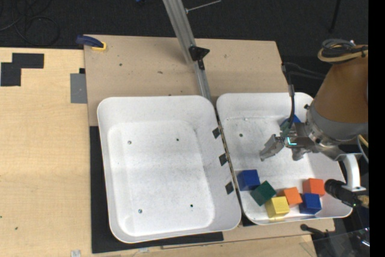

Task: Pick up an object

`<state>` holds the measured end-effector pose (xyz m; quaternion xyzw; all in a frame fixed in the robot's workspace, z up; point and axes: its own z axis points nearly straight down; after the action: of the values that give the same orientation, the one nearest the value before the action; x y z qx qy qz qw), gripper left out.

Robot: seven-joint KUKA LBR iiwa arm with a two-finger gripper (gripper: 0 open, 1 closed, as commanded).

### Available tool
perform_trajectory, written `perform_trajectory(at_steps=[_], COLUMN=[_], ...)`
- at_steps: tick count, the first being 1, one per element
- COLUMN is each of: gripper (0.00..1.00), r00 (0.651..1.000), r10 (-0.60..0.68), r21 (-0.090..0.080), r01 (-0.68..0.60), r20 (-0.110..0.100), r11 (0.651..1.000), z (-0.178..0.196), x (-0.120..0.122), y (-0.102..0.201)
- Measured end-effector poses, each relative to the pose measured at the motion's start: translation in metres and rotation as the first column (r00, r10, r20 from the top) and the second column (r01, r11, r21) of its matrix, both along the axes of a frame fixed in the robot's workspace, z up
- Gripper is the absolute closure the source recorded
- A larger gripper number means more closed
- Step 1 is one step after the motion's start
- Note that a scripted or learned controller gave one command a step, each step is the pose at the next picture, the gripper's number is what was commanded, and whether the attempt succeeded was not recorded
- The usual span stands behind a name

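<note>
Sitting in the near corner of the right bin [258, 106] were the blocks: a blue block [248, 179], a green block [263, 192], a yellow block [278, 206], an orange block [292, 195], a red-orange block [314, 186] and another blue block [310, 203], all close together. Above them hung the claw [284, 148], its fingers spread wide and holding nothing. The left bin [120, 108] lay beside it on the counter [150, 63].
</note>
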<state>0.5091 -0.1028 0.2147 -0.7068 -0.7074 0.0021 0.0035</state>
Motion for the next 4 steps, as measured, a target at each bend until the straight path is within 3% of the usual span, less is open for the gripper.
perform_trajectory(at_steps=[1,2,3,4], gripper=[0.0,0.0,0.0,0.0], r00=[1.0,1.0,1.0,1.0], r10=[-0.005,-0.002,0.0,-0.003], r21=[-0.001,0.0,-0.002,0.0], r01=[0.005,0.002,0.0,0.003], r20=[0.005,-0.001,0.009,0.005], r11=[1.0,1.0,1.0,1.0], z=[0.002,-0.054,-0.098,-0.123], x=[0.001,0.006,0.004,0.005], y=[-0.002,-0.009,-0.012,-0.012])
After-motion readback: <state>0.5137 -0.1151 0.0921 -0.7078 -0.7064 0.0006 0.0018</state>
